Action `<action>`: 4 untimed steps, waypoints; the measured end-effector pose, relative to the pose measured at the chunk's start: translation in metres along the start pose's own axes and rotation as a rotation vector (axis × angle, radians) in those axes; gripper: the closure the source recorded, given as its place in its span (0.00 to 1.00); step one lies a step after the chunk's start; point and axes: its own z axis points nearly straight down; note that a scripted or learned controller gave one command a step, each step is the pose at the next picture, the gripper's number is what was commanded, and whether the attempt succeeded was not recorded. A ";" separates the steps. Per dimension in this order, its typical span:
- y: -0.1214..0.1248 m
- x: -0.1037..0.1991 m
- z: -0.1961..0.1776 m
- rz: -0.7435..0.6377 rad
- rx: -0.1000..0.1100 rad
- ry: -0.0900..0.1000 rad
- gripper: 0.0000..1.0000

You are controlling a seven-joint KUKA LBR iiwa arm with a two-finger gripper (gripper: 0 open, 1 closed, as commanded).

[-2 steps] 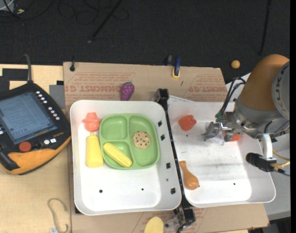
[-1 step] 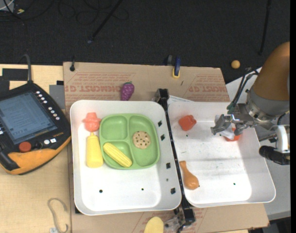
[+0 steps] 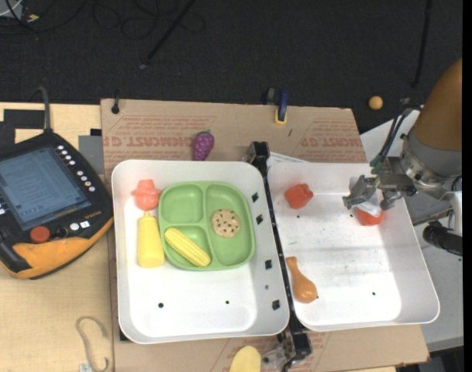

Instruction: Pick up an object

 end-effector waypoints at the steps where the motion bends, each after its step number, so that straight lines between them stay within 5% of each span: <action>1: 0.002 0.049 -0.007 -0.005 0.003 0.002 1.00; 4: -0.011 0.218 0.012 -0.005 0.006 0.002 1.00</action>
